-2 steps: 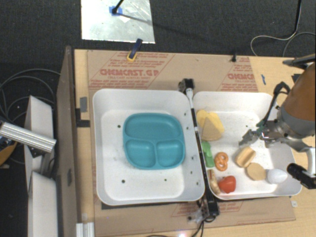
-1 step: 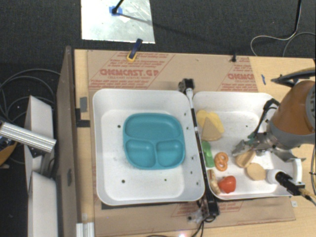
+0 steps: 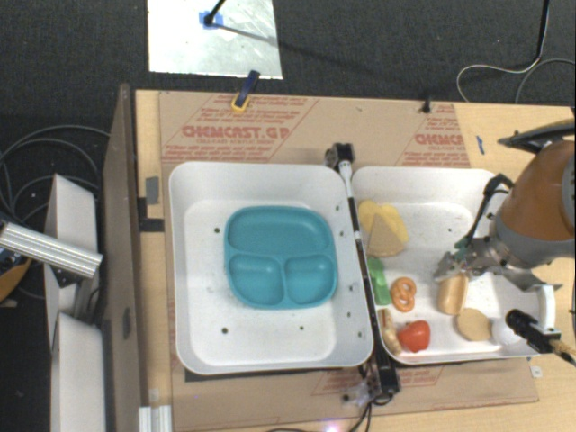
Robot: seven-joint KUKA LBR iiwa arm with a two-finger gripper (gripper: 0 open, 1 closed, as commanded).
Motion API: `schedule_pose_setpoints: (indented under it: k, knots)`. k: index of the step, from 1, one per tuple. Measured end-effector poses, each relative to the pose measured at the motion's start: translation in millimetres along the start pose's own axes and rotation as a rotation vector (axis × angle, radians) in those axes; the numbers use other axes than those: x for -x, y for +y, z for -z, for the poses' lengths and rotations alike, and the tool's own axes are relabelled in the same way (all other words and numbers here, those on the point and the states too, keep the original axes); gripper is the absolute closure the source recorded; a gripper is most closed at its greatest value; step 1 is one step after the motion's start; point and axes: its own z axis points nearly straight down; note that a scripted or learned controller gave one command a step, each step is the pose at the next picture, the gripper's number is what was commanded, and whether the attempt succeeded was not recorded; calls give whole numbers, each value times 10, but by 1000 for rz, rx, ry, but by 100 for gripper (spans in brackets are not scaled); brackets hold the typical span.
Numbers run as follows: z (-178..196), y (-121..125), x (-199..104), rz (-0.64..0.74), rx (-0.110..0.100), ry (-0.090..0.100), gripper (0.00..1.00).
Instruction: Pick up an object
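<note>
The gripper (image 3: pixel 455 264) hangs low in the right bin (image 3: pixel 423 184), its fingers too small and blurred to tell whether they are apart or closed on anything; a tan roll (image 3: pixel 452 293) stands just below it, touching or nearly so. Left of the gripper lie a yellow wedge (image 3: pixel 382 227), a green piece (image 3: pixel 377 282), a pretzel (image 3: pixel 403 293) and a tomato (image 3: pixel 414 335), with a pale bun (image 3: pixel 473 324) below right. Well to the left, the other bin (image 3: pixel 203 205) holds a teal tray (image 3: pixel 280 256).
</note>
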Motion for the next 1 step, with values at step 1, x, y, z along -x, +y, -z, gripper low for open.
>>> schedule_pose_setpoints:
  k: [1]
  knots:
    - [950,476,-1045,14,9,2,100]
